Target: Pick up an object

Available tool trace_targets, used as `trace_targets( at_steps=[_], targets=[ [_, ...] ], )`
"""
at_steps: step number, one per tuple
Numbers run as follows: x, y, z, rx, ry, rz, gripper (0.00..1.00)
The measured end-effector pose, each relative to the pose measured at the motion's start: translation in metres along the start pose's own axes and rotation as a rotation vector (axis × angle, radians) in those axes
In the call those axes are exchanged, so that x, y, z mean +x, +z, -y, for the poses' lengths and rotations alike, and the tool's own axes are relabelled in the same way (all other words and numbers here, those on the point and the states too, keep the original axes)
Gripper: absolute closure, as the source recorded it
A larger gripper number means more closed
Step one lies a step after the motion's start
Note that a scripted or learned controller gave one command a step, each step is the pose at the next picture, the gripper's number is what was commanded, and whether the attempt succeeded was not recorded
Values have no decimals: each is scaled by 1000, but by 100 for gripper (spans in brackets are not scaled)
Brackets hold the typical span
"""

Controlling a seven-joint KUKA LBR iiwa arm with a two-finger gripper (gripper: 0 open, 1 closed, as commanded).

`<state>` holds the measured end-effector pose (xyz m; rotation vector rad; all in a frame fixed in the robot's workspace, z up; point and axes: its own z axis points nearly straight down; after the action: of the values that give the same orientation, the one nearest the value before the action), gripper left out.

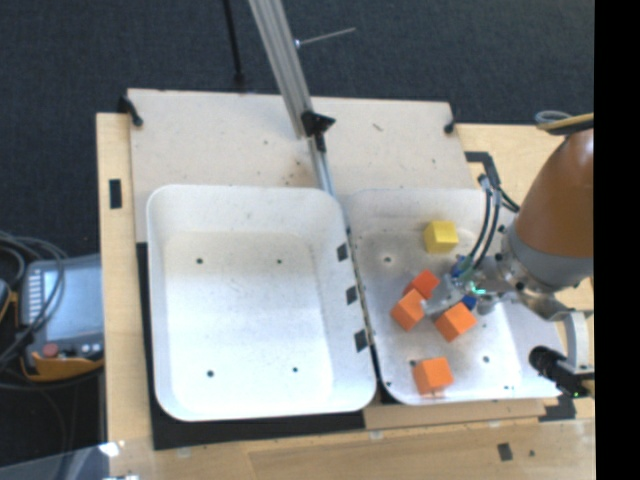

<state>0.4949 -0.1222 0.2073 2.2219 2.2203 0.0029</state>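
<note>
- Two shallow white bins sit side by side on the table [115, 268]; the left bin [250, 298] shows its speckled white floor
- The right bin [400, 228] holds five small blocks
- A yellow block [440, 235] lies toward the far side of the right bin, apart from the others
- Three orange blocks cluster near the middle of that bin: a small one [425, 284], a larger one [408, 309] just below and left of it, and a third [457, 321] to the right
- A fourth orange block [433, 374] lies alone near the front rim of the right bin
- The grey arm with its orange band [555, 213] reaches in from the right, and the jaws [466, 290] are low over the bin, just above the third orange block and beside the small one
- Whether the jaws are wide or narrow cannot be told; no block is seen between them
- A slanted metal post [280, 53] rises from the back of the table
</note>
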Motion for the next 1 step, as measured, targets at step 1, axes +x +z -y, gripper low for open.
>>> trace_targets(
  at_steps=[1],
  targets=[
    [-2,63,4,7,1,2,0]
  ],
)
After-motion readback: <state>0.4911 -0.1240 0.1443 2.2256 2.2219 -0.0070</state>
